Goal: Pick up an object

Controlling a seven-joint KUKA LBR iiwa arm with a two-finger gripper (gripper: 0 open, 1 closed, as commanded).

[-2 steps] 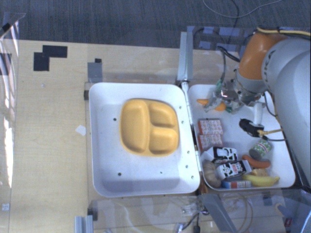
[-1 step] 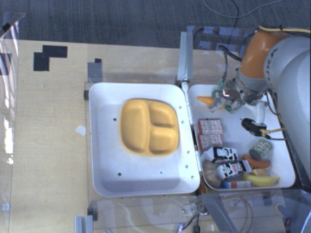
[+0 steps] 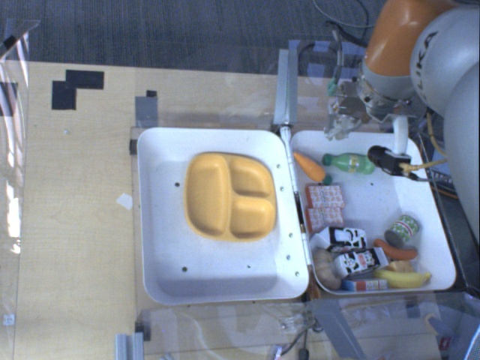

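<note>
Two white bins side by side on the bench. Left bin [image 3: 157, 201], centre of frame: one yellow divided tray [image 3: 229, 195], three compartments, lying flat near the bin's middle. Right bin [image 3: 442, 231], right of frame, holds the loose items. Count: one carrot [image 3: 309, 166] at the upper left corner of that bin; one green bottle [image 3: 349, 163] lying on its side just right of the carrot; one red-and-white patterned packet [image 3: 325, 206] below them, against the left wall; two black-and-white cartons [image 3: 352, 250], one above the other, near the lower middle; one small green can [image 3: 404, 229] toward the right wall; one red sausage-shaped piece [image 3: 397, 251] just below the can; one banana [image 3: 405, 279] along the bottom edge; one round beige item [image 3: 324, 267] at the lower left corner, partly hidden. Gripper [image 3: 341, 126] sits at the upper edge of the right bin, above the bottle and apart from it; nothing seen between its fingers, and whether they are spread or pressed together I cannot tell, the detail being too small. Grey arm with orange band fills the upper right corner.
</note>
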